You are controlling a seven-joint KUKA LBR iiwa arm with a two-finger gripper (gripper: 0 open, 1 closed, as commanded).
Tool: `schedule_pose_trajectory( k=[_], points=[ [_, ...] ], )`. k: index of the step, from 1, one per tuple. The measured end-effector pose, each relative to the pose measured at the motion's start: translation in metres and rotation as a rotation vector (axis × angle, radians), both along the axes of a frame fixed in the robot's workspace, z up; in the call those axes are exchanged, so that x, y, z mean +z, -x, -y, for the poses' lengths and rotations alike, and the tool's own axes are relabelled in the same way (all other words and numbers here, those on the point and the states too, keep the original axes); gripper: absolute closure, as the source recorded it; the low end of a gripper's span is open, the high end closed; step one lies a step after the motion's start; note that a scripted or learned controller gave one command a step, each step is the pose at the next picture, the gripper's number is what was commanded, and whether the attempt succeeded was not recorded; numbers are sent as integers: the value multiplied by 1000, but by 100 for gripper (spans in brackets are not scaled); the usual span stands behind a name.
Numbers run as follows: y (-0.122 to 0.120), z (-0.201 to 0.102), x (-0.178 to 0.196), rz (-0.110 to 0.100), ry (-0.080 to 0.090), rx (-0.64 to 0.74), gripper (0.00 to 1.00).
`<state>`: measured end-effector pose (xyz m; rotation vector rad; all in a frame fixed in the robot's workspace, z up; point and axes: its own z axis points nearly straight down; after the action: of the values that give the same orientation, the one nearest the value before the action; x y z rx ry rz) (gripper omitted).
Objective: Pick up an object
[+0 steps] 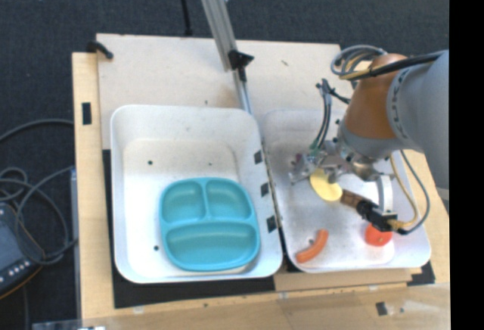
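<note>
No writing to read; gripper (327, 169) at right of centre sits over a yellow piece (327, 188), grip impossible to judge.

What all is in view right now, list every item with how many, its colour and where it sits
Bins: two, white, side by side on the bench.
Divided plate: one, teal, left bin, near front.
Round flat piece: one, pale yellow, right bin, under the wrist.
Carrot-like piece: one, orange, right bin, front.
Small object: one, red-orange, right bin, front right corner.
Metal post: one, silver, behind the bins.
Cables: black, floor at left.
Arm: one, grey with orange band, over right bin.
Gripper: one, above yellow piece; state unclear.
</note>
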<state>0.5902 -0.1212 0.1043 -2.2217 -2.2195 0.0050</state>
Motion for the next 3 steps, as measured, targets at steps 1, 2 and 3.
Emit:
schedule_pose_trajectory(
  k=[1, 2, 3],
  points=[
    [-2, 2, 14, 7, 0, -7, 100],
    [-3, 3, 58, 8, 0, -5, 100],
    [2, 7, 104, 10, 0, -6, 100]
  ],
)
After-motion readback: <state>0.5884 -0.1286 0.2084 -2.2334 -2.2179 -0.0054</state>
